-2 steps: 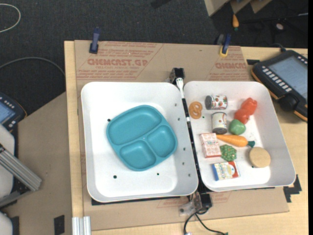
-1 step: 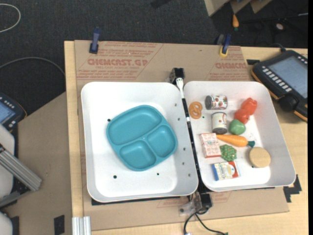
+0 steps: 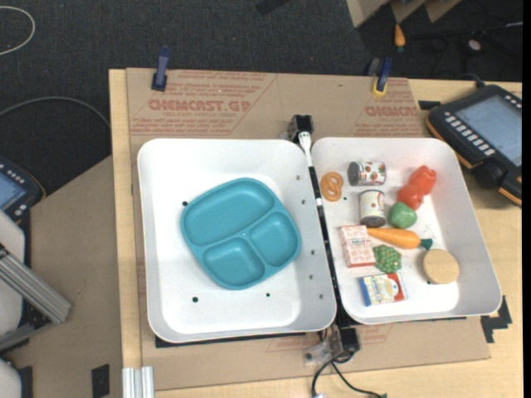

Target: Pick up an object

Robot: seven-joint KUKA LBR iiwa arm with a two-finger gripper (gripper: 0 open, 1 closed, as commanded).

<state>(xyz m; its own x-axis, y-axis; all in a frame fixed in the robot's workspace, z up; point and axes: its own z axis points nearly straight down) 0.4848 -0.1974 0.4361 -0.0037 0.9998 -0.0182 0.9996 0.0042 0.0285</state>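
- Two white bins sit side by side on the worktop (image 3: pixel 249 98): the left bin (image 3: pixel 158 222) and the right bin (image 3: pixel 465 247).
- The left bin holds one teal tray (image 3: pixel 240 232) with three compartments, lying at a slant.
- The right bin holds ten small things, any of them open to picking:
- one pretzel (image 3: pixel 332 186) by the left wall;
- two cans (one lying, one upright): the striped can (image 3: pixel 367 172) and the plain can (image 3: pixel 372 208);
- one red pepper (image 3: pixel 417 185), with one green ball (image 3: pixel 402 215) just below it;
- one carrot (image 3: pixel 394 238) lying across the middle;
- two cartons: pink carton (image 3: pixel 357 246), blue-and-red carton (image 3: pixel 382 289);
- one green leafy piece (image 3: pixel 387 259);
- one tan disc (image 3: pixel 440 266) near the right wall.
- The end effector's state cannot be told here.
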